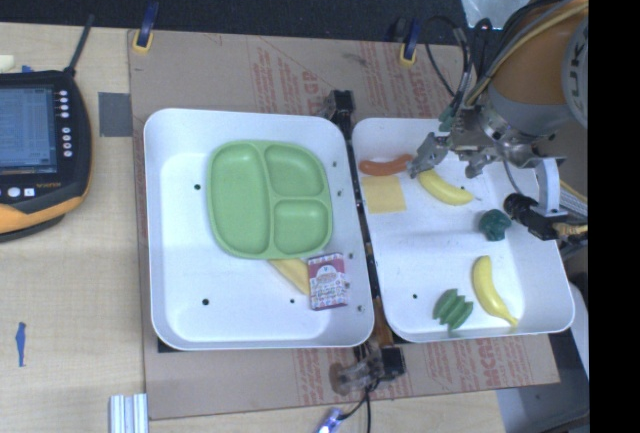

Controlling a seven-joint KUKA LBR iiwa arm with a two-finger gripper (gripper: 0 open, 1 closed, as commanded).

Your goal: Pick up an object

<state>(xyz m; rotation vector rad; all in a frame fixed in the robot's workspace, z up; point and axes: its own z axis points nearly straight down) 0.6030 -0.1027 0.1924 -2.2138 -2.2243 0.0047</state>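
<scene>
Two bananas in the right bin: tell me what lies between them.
In the camera view, a dark green broccoli-like piece sits on the bin floor between the upper banana and the lower banana, off toward the right.

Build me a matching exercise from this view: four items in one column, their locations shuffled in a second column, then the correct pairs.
Items
1. green divided plate
2. small pink packet
3. sausage
4. green leafy toy

Locations
A. right bin, near its front edge, beside a banana
B. left bin, towards its back, taking up the middle
C. right bin, back left corner, above a yellow cheese slice
D. left bin, front right, just below the plate

Pairs: 1-B, 2-D, 3-C, 4-A
</scene>
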